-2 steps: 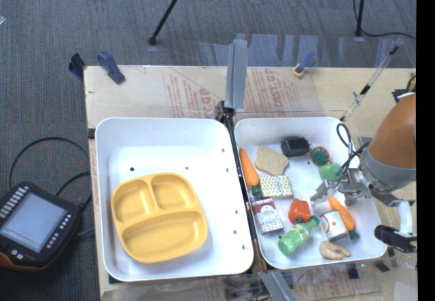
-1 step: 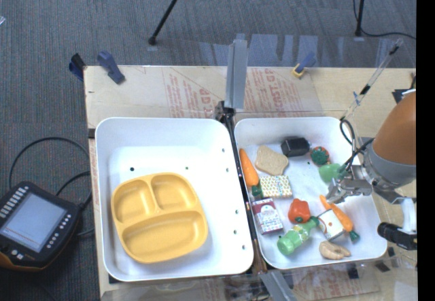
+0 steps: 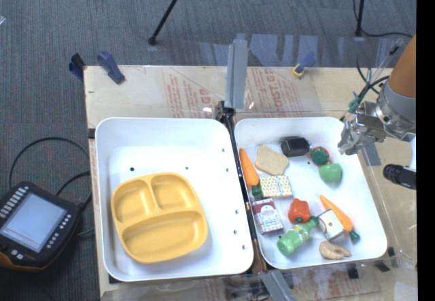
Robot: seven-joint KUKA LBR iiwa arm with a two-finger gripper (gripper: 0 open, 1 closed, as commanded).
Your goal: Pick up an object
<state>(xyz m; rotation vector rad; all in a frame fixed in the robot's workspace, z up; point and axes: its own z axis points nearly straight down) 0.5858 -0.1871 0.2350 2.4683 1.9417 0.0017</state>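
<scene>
The right bin (image 3: 360, 177) holds several toy foods. A carrot (image 3: 248, 167) lies along its left wall, beside a bread slice (image 3: 272, 159) and a black block (image 3: 295, 146). A small red and green fruit (image 3: 319, 154) and a green apple (image 3: 331, 172) sit toward the right. Lower down are a patterned packet (image 3: 276, 187), a red box (image 3: 267, 215), a red pepper (image 3: 299, 210), a green bottle (image 3: 293, 238), a second carrot (image 3: 336, 211) and a tan piece (image 3: 334, 250). My gripper (image 3: 350, 138) hovers over the bin's upper right, just above and right of the green apple, holding nothing that I can see.
The left bin (image 3: 122, 136) carries a yellow divided plate (image 3: 159, 217). A grey post (image 3: 236, 75) stands behind the seam between the bins. A handheld screen pendant (image 3: 30, 221) lies on the floor at the left. Blue clamps (image 3: 109, 66) grip the bench's back edge.
</scene>
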